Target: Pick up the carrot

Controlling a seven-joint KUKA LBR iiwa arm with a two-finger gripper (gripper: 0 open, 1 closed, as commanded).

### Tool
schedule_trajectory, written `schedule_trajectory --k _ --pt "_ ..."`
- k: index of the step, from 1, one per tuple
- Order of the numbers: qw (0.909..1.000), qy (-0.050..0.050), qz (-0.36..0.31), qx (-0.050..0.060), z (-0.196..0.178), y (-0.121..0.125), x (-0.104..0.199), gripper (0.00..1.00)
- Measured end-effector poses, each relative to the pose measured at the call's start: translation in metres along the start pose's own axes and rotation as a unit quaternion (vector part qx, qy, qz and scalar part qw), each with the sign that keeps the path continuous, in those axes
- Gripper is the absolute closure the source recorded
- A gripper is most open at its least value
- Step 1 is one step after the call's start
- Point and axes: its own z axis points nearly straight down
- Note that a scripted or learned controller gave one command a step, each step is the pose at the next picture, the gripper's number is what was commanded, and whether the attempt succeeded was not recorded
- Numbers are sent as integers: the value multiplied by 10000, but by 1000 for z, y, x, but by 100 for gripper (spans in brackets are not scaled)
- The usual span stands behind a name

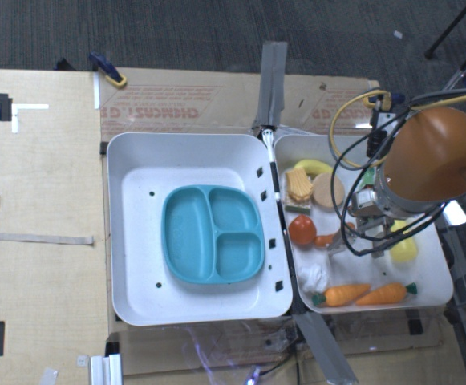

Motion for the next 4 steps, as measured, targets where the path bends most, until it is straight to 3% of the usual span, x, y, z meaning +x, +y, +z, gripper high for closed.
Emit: schedule_trajectory --k 1,2,3,4 --pt "9998 1 -206 4 -100 65 -48 0" --pt "9981 3 -623 -8 -31 61 11 0" --pt "9787 46 -2051 123 -6 56 -25 0" --pt "9865 54 -1637 -3 -2 -18 -31 0"
